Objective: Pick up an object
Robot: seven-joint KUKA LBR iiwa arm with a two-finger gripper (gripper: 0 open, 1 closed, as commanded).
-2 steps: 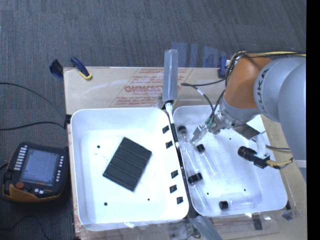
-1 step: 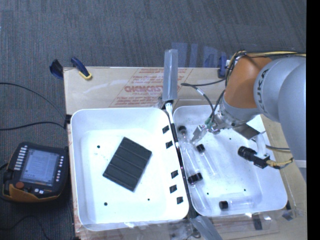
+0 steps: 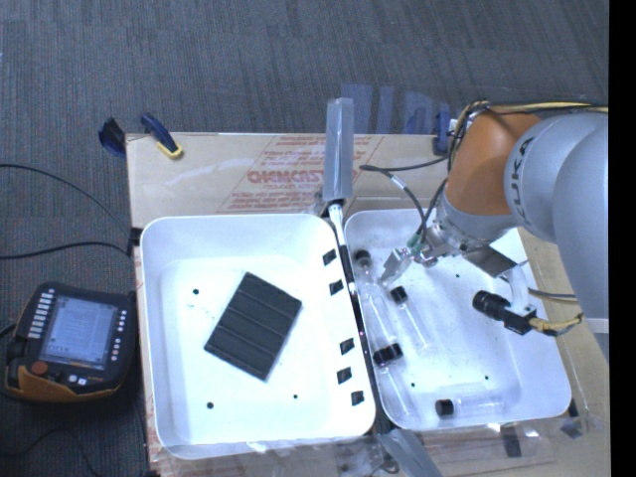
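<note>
Grey carpet is seen all around the surface (image 3: 199,167), a pale board on which two shallow white bins are set side by side, with a teach pendant (image 3: 72,343) lying on the floor well to the left of the left bin (image 3: 159,266). Near the middle of that left bin a dark ribbed slab (image 3: 254,324) is laid flat, turned at a slant. Across the divider from the left bin, the right bin (image 3: 556,376) is strewn with clear tubes capped in black; one clear tube (image 3: 407,318) lies just below the end effector (image 3: 399,263), which is lowered into the bin's upper left part. How far the end effector is parted cannot be told, and nothing is seen in its grasp. The clear tube is judged light, stiff and slippery, likely to roll; it is best taken across its middle, square to its length. The slab looks flat and rigid, and would be harder to pinch except by a raised edge.
</note>
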